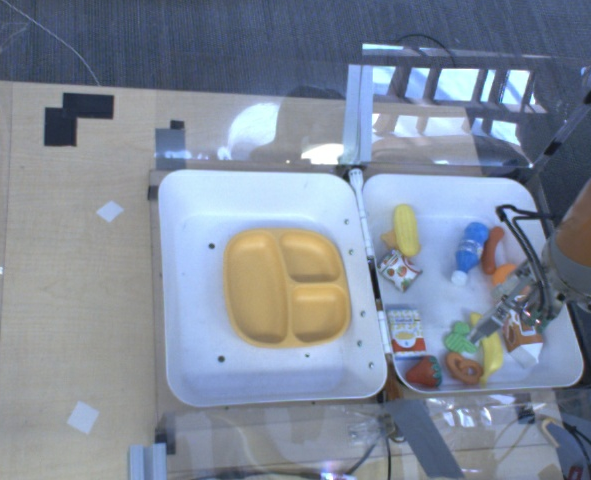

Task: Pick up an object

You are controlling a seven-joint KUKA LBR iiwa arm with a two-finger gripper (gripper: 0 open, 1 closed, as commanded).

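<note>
1. Camera view: my gripper (497, 318) hangs low in the right bin (430, 193), near corner, over a crowd of toy food – green piece (462, 334), banana (491, 353), tomato (465, 369). Fingers' state: can't tell.
2. Banana looks light, stiff, smooth plastic, prob. slippery – I'd pinch across its mid-body.

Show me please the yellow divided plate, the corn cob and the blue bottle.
yellow divided plate (265, 298): camera view, its large compartment.
corn cob (406, 230): camera view, its middle.
blue bottle (470, 248): camera view, its body.
</note>
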